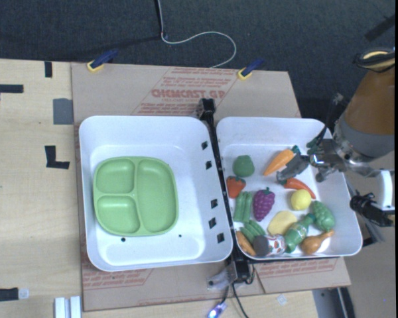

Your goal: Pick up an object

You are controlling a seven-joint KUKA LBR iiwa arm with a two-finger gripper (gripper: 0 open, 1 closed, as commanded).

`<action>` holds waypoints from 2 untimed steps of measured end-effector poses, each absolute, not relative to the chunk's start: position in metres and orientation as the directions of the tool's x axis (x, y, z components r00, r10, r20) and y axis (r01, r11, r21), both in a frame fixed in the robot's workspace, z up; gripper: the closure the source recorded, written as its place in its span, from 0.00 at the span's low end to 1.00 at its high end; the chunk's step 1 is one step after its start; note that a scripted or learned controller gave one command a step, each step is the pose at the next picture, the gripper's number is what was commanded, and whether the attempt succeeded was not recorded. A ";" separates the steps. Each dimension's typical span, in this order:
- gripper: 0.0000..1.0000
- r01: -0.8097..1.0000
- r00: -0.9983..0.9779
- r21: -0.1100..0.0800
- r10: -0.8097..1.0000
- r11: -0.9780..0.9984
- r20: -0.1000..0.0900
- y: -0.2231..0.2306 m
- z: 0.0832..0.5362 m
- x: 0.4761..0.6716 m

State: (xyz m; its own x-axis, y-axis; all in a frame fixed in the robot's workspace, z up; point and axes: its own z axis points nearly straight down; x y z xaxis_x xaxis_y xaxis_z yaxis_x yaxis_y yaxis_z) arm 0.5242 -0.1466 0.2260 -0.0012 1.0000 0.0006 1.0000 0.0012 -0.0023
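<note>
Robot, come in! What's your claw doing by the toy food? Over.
Claw low in right white bin, beside orange toy carrot. Nothing seen gripped. Red toy pepper and yellow toy lemon crowd close.

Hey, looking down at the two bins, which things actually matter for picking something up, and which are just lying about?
For the job:
gripper over the right white bin
orange plastic carrot
purple plastic grape bunch
yellow plastic lemon

Lying about:
green divided plastic plate in the left white bin
white cable
</note>
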 end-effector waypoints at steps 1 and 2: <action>0.00 1.000 -0.012 -0.001 1.000 0.012 0.003 -0.053 0.225 0.549; 0.00 1.000 -0.008 0.003 1.000 0.008 0.001 0.006 0.277 0.545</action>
State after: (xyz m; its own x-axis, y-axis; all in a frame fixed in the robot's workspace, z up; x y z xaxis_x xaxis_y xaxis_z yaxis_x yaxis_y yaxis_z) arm 0.5445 0.0061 0.2772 -0.0082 1.0000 0.0010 1.0000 0.0082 0.0029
